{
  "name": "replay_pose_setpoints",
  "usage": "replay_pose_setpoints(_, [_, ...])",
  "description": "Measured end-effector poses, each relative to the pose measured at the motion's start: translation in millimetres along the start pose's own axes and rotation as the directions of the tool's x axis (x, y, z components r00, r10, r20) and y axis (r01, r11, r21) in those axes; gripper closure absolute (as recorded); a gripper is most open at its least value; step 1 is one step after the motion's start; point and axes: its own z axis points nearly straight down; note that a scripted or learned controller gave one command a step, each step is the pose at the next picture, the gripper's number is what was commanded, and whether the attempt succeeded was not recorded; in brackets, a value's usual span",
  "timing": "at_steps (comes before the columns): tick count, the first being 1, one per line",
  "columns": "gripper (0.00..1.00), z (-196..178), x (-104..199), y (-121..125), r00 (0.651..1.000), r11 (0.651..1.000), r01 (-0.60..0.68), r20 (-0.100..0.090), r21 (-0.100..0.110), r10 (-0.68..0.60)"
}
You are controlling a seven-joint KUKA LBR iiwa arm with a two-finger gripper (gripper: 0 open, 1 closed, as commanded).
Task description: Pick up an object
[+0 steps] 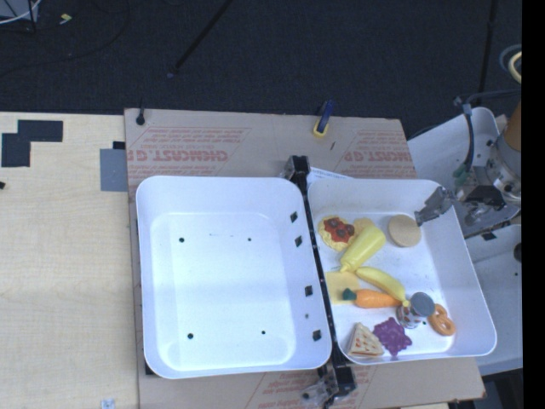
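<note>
Gripper (436, 204) hangs over right bin's (471, 273) upper right edge, can't tell its state, holding nothing visible, just beside tan round cookie (404, 231); yellow bottle (363, 247), banana (381, 280), carrot (375, 298) lie in same bin.

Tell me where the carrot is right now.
The carrot lies in the right bin, toward its lower middle, just below the banana and left of the small grey can.
</note>
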Motion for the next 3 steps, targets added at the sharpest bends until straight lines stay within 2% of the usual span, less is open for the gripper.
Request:
replay_pose_setpoints(1, [0.00, 147.4, -12.6, 73.4, 1.000, 1.000, 0.004, -0.002, 0.007, -0.004])
replay_pose_setpoints(2, [0.00, 165.7, 33.4, 77.1, 1.000, 1.000, 0.001, 0.005, -0.011, -0.001])
replay_pose_setpoints(3, [0.00, 169.0, 94.5, 3.8, 1.000, 1.000, -0.002, 0.001, 0.001, 0.002])
